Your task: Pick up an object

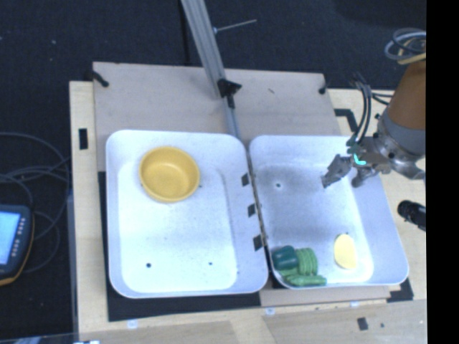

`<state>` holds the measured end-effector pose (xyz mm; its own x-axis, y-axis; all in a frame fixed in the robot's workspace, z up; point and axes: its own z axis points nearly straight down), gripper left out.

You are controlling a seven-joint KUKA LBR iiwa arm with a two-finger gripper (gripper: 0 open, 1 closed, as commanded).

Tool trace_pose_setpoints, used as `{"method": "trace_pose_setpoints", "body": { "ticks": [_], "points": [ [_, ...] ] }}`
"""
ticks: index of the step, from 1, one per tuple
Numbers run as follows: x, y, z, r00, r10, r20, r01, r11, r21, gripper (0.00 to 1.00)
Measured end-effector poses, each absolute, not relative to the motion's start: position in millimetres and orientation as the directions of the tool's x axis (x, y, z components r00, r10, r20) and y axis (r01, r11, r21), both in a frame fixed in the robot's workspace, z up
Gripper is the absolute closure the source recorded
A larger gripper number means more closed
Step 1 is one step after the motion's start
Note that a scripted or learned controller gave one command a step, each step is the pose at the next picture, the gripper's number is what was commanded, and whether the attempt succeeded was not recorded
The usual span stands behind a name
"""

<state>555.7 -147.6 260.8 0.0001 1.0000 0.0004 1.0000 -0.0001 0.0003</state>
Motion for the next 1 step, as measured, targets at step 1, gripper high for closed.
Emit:
{"method": "trace_pose_setpoints", "body": {
  "ticks": [1],
  "points": [
    [555.7, -147.6, 260.8, 0.000, 1.000, 0.000, 1.000, 0.000, 0.000, 0.00]
  ]
}}
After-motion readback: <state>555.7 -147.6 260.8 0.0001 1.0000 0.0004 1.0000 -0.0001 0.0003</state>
